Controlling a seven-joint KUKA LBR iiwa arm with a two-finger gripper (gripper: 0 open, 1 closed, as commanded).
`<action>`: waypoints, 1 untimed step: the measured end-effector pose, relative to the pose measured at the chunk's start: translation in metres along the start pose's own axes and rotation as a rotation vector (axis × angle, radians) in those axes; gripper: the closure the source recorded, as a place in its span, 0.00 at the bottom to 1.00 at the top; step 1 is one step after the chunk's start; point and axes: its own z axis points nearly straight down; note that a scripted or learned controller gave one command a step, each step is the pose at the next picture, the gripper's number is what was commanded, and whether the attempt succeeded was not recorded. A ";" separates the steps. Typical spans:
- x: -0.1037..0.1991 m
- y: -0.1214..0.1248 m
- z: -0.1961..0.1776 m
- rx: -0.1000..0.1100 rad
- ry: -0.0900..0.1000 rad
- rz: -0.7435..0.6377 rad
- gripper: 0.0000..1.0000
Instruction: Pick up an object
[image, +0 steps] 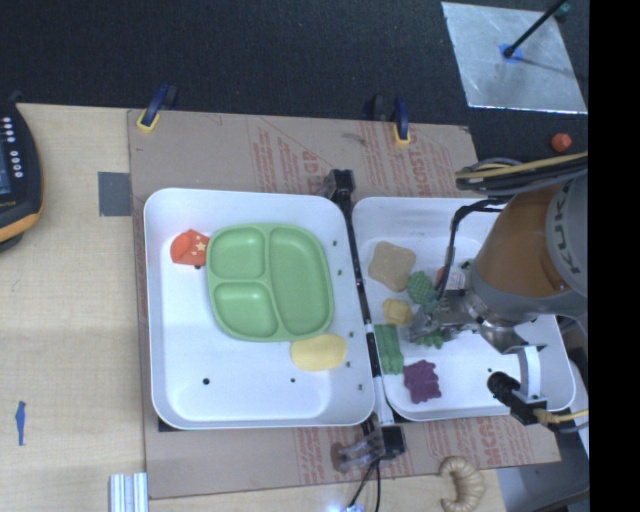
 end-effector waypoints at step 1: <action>0.079 0.037 -0.096 -0.011 0.004 -0.006 1.00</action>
